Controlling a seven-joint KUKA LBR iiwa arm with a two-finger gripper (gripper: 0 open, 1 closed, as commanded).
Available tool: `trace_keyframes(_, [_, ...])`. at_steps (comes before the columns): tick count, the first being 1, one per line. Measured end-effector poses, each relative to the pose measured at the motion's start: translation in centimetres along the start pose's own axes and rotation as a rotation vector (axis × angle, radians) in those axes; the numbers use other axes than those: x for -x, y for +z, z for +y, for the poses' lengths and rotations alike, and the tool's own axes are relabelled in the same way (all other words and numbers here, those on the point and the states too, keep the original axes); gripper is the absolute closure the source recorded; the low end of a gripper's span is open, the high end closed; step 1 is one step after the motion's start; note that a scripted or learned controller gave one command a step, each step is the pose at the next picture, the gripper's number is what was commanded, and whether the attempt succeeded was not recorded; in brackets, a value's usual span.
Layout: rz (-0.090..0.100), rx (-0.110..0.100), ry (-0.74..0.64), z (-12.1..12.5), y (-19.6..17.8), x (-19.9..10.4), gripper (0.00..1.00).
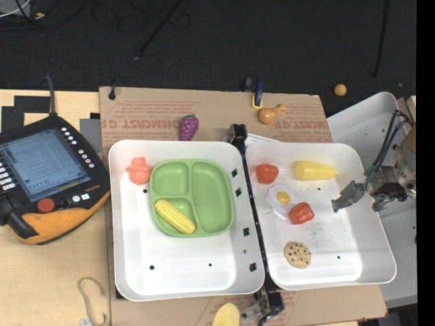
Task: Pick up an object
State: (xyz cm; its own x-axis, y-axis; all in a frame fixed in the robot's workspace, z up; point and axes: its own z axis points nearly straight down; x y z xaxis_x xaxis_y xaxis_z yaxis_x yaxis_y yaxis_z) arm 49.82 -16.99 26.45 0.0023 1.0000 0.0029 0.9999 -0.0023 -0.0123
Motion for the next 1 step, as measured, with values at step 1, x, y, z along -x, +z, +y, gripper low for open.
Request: trace_keyframes(1, [-0.002, 0.01, -0.002, 0.17, -0.54, 0.03, 0.0])
